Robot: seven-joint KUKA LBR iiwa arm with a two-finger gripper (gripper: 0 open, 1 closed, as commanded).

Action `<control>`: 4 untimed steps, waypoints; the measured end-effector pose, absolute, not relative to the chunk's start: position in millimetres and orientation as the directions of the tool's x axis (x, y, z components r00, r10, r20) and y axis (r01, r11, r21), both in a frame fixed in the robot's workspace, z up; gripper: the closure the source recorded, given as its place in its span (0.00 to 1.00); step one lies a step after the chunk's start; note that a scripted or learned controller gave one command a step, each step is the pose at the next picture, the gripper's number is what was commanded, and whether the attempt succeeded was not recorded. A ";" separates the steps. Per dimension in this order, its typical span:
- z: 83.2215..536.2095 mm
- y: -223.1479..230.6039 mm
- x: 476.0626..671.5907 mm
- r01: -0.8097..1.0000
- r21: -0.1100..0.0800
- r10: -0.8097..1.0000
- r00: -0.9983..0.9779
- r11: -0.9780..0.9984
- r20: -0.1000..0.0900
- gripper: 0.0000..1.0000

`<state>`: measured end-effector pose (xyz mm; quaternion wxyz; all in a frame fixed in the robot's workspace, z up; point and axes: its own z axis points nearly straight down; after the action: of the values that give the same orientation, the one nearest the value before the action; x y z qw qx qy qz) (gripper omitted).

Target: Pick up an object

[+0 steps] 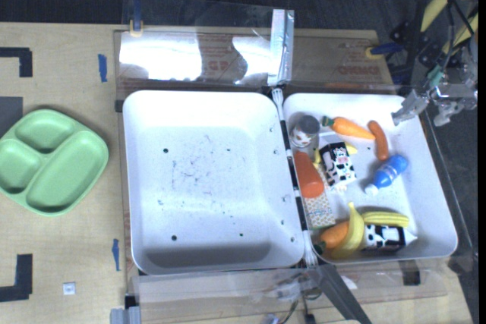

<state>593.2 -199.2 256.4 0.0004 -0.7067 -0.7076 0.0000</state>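
Nearest me, the banana point(355, 228) lay low in the right bin point(437, 197), well apart from the end effector point(425, 106) over its far right rim; I couldn't tell its grip state.

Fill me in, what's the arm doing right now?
Nothing is picked yet. The hand sits at the upper right edge of the right white bin, above its contents: an orange plastic carrot, a blue bottle-shaped toy, a yellow banana and a few more toys. The left white bin and the green divided plate lie apart from it.
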 end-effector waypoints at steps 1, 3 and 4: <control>156.0 -198.1 618.9 0.998 0.000 0.998 -0.063 0.063 0.000 0.00; 93.6 -207.4 617.5 1.000 0.004 1.000 -0.003 0.003 0.007 0.00; 103.9 -209.0 617.8 1.000 0.005 1.000 -0.004 0.004 0.003 1.00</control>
<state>617.8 -209.0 103.9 -0.0009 -0.7058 -0.7084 -0.0028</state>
